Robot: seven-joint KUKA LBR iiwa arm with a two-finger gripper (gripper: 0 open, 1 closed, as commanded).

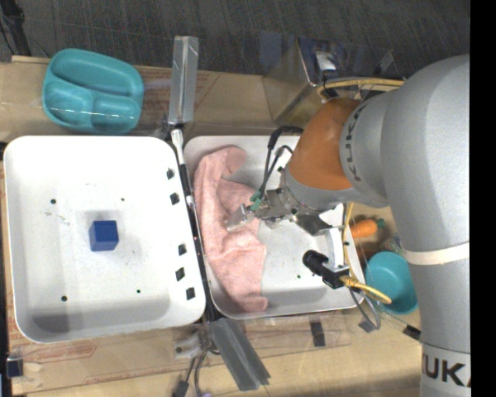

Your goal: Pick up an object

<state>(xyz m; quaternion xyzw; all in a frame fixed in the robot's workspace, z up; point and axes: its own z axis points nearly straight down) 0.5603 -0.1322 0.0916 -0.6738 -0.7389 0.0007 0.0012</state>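
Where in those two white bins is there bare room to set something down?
The left bin has the most room: bare floor all around the small blue cube. The right bin is crowded: a pink cloth covers its left half and the arm hangs over the rest, leaving a bare strip along its near edge.

The grey arm (413, 172) reaches into the right bin (314, 300), its gripper (250, 211) low over a crumpled pink cloth (227, 230), while a small blue cube (104, 235) sits in the left bin (33, 180).
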